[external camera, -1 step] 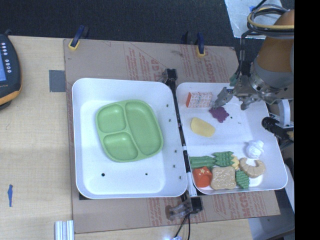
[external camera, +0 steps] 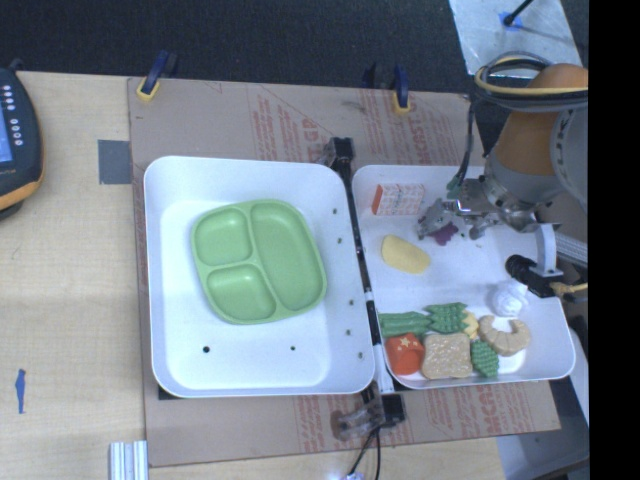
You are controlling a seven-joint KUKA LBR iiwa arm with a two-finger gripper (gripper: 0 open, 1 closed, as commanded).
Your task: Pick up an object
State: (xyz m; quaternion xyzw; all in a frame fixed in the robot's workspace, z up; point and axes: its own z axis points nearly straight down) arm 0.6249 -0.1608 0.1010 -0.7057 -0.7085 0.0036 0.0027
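Two white bins [external camera: 160, 268] under me. One green divided plate [external camera: 260, 260] in left bin. Right bin: one yellow piece [external camera: 405, 255], one small carton [external camera: 398, 199], one tomato [external camera: 404, 353], one bread slice [external camera: 447, 356].

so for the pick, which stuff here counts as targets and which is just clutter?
Job:
gripper
yellow piece
small carton
play food pile
white lump
right bin

Lying about:
green divided plate
left bin
handheld controller
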